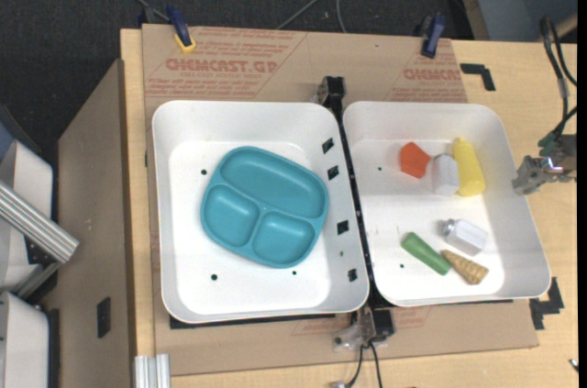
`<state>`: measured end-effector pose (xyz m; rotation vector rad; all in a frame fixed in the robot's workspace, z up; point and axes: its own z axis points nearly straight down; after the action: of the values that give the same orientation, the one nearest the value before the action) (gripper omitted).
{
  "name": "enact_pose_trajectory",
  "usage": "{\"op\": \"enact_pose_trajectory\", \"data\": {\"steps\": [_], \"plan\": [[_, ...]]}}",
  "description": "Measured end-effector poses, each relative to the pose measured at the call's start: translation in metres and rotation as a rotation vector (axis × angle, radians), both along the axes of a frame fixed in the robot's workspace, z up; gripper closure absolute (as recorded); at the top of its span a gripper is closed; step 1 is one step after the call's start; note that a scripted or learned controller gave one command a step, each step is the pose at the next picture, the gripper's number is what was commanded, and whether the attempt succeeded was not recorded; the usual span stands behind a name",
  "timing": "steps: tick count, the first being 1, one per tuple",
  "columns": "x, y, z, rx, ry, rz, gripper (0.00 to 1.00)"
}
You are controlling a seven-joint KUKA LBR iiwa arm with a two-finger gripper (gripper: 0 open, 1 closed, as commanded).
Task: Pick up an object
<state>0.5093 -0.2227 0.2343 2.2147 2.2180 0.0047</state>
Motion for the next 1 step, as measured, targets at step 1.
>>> {"op": "enact_pose_trajectory", "data": {"steps": [1], "plan": [[0.0075,0.0543,0.0098,0.005,0.004,0.005,1.0]]}}
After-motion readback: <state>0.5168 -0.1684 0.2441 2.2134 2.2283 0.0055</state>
